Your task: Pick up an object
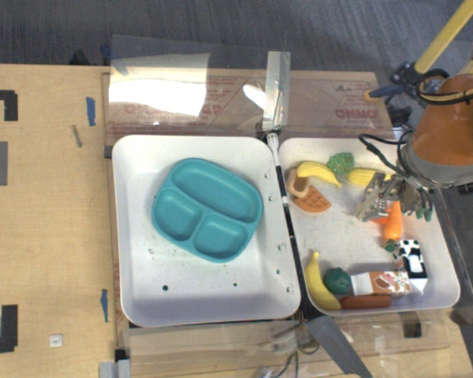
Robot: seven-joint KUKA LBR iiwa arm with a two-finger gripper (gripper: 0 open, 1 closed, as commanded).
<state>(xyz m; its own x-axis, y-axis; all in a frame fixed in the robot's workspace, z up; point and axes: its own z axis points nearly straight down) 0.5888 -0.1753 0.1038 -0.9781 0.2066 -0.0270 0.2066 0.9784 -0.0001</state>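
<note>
Pale wooden bench point(39, 211) boards are lying under two shallow white bins, and you are looking down on them at a slant. In the right white bin point(449, 286), the small orange toy carrot point(392, 224) is lying near the right wall, and the metal two-finger gripper point(386, 201) is hanging right over its upper end. You cannot tell from this angle whether the gripper is released, clenched, or grasping the carrot. The grey arm with its orange band point(451, 128) is reaching in from the right.

Just below the carrot, a small black-and-white block point(411, 255) is resting. A white printed carton point(391, 282), a red sausage point(366, 301), a dark green ball point(337, 280) and a yellow curved banana point(318, 283) are crowding the bin's near edge. Along its far side, a second yellow banana point(317, 172), a green leafy piece point(341, 162) and an orange-brown wedge point(310, 201) are sitting together.

In the left white bin point(134, 274), a teal divided plastic plate point(209, 209) is lying flat.
</note>
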